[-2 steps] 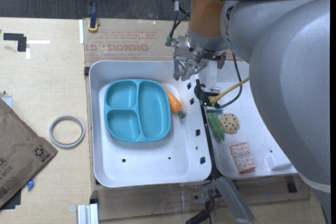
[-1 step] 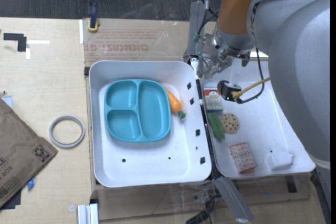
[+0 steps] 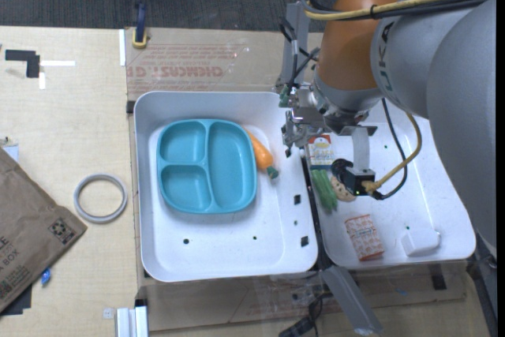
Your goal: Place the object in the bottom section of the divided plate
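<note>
A teal divided plate (image 3: 230, 163) lies in the left white bin (image 3: 213, 256), with two small sections on its left and one large section on its right. An orange toy carrot (image 3: 261, 151) with a green tip rests against the plate's right rim. My gripper (image 3: 293, 136) hangs over the wall between the two bins, just right of the carrot and slightly above it. I see nothing held in it.
The right bin (image 3: 442, 193) holds a small red and white carton (image 3: 319, 151), a green vegetable toy (image 3: 324, 189), a red-printed packet (image 3: 364, 237) and a white block (image 3: 419, 241). A tape roll (image 3: 100, 196) and a cardboard box (image 3: 28, 237) lie on the bench at left.
</note>
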Controlling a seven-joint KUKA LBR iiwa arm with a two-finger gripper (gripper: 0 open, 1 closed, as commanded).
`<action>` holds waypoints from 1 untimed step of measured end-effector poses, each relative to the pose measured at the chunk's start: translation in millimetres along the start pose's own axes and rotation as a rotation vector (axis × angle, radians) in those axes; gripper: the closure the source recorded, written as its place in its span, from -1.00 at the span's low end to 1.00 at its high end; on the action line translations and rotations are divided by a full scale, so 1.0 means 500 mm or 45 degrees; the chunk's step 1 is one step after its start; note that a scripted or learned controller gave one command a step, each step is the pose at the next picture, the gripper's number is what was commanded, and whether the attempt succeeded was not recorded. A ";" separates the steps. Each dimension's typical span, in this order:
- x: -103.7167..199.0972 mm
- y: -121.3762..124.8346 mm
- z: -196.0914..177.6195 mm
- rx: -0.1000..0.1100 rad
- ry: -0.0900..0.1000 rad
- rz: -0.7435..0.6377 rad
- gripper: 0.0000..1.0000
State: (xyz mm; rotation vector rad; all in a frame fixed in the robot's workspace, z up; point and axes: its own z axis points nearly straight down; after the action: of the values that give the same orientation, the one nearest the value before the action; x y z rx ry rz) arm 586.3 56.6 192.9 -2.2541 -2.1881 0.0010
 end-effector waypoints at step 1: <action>-0.001 -0.001 0.004 0.004 -0.001 0.000 -1.00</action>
State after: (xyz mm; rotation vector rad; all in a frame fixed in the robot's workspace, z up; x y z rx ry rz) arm 585.7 56.2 190.7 -2.2532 -2.1866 0.0061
